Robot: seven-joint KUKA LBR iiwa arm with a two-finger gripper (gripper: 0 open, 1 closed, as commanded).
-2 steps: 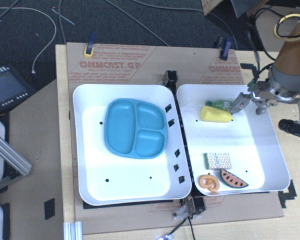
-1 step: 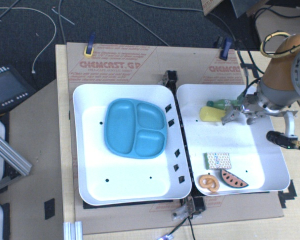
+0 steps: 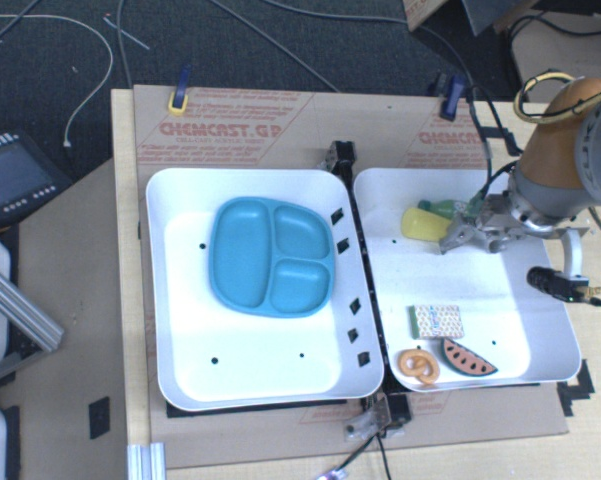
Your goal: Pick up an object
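The claw (image 3: pixel 458 236) hangs low over the upper part of the right bin (image 3: pixel 500 298), at the end of the grey arm (image 3: pixel 560 173) that reaches in from the right, with its orange band just above the wrist. The metal fingers (image 3: pixel 450 240) point leftward toward the bin's middle wall; how far apart they stand cannot be told from this angle, and nothing is seen gripped between them.

Just beside the fingertips, on their left and slightly above, lies a yellow object (image 3: pixel 423 224), with a small green object (image 3: pixel 442 209) touching its upper right edge, close against the claw. Whether the fingers actually touch either of them cannot be told.

Well below the claw, near the bin's lower edge, sits a small speckled square block (image 3: pixel 438 320). Just beneath that are a pretzel-shaped piece (image 3: pixel 418 365) on the left and a watermelon slice (image 3: pixel 468 358) on the right, the three close together.

Farther off to the left of the claw, across the dividing wall, the left bin (image 3: pixel 180 348) holds a blue divided plate (image 3: pixel 272 256) with three compartments, lying flat in its upper middle.

Both bins rest on a cardboard sheet (image 3: pixel 240 128) covering the worktop (image 3: pixel 120 298); beyond it, above the claw, cables (image 3: pixel 130 28) trail over dark floor.
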